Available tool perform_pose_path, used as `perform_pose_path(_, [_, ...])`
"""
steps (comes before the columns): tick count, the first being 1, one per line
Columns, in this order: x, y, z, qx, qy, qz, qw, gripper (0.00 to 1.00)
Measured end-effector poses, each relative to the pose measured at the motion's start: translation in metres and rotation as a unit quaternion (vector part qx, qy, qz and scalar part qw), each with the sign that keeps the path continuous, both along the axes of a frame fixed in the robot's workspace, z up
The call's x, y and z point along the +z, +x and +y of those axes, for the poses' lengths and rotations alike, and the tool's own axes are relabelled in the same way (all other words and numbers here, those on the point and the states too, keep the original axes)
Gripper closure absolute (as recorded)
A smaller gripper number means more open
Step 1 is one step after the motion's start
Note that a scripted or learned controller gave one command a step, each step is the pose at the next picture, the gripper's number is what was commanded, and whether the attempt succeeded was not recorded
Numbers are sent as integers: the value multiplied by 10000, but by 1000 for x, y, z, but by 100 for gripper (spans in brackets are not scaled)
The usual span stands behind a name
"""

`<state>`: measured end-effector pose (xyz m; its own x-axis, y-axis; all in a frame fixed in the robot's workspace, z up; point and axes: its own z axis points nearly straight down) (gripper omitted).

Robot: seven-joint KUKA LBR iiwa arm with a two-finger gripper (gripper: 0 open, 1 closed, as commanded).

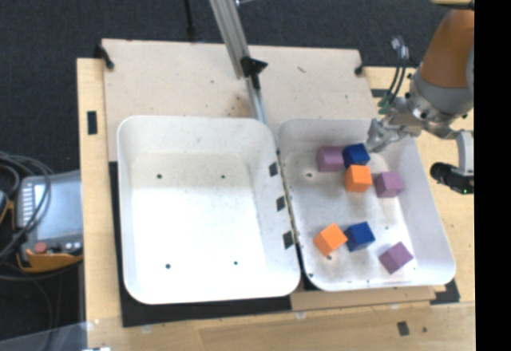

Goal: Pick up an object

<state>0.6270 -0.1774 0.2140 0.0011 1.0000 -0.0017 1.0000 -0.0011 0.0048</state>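
Note:
Several small cubes lie in the right bin (423, 218). Near its far side a purple cube (330, 158), a blue cube (356, 155), an orange cube (358, 178) and another purple cube (389, 183) sit close together. Toward the front lie an orange cube (329, 238), a blue cube (360, 235) and a purple cube (396, 257). My gripper (378, 140) hangs over the bin's far right part, just right of and above the far blue cube. Nothing shows between its fingers.
The left bin (128, 182) stands beside the right one. A slanted aluminium rail (227, 14) rises behind the bins' shared edge. A control pendant (44, 218) and cables lie off the bench at the left.

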Motion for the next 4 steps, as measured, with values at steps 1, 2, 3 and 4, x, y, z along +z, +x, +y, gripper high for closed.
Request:
perform_pose_path(1, [8, 5, 62, 43, 17, 14, 10000, 100])
perform_pose_path(2, [22, 13, 119, 45, 15, 7, 10000, 100])
perform_pose_path(3, [13, 17, 171, 39, 12, 27, 10000, 100])
perform_pose_path(4, [7, 29, 223, 40, 12, 16, 10000, 100])
